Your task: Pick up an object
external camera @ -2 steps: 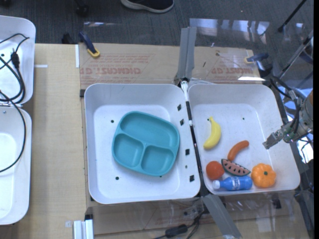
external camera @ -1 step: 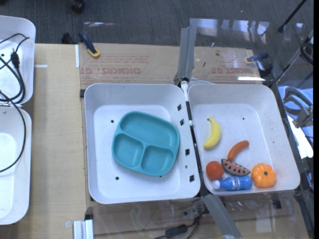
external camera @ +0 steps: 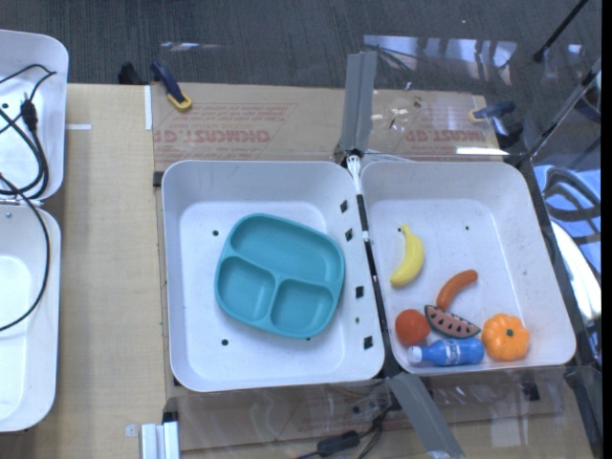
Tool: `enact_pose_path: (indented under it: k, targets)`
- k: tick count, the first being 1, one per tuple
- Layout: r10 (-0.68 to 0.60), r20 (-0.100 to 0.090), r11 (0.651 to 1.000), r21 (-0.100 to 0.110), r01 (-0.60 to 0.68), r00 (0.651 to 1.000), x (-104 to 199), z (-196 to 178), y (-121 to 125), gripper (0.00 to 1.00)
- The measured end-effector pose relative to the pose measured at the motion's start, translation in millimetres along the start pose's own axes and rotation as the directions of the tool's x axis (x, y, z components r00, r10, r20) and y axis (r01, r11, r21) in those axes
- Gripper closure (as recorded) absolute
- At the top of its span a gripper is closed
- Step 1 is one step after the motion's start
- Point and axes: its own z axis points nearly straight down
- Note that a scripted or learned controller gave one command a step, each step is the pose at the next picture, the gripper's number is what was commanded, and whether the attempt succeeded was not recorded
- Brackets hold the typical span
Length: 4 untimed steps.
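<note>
Two white bins side by side mid-frame, left bin (external camera: 182, 285) holding a teal divided plate (external camera: 279, 275), right bin (external camera: 535, 247) holding banana (external camera: 408, 255), pumpkin (external camera: 505, 338), blue bottle (external camera: 448, 354), watermelon slice (external camera: 451, 323), sausage (external camera: 456, 288), tomato (external camera: 412, 326) lower right, claw state cannot tell.

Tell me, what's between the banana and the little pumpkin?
In the camera view, the orange sausage lies between the banana and the pumpkin, with the watermelon slice just below it.

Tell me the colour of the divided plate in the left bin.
The divided plate is teal, a blue-green, seen clearly in the camera view.
</note>
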Motion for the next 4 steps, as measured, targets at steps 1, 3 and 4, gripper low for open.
enact_pose_path:
  k: [1, 3, 4]
  targets:
    - [0.020, -0.002, 1.000, 0.002, -0.020, 1.000, -28.7, 116.0, 34.7, 0.00]
    - [-0.159, -0.003, 0.987, 0.000, 0.159, 0.987, 23.7, 350.4, 30.3, 0.00]
    - [-0.061, -0.004, 0.998, 0.000, 0.061, 0.998, 44.6, 350.3, 19.5, 0.00]
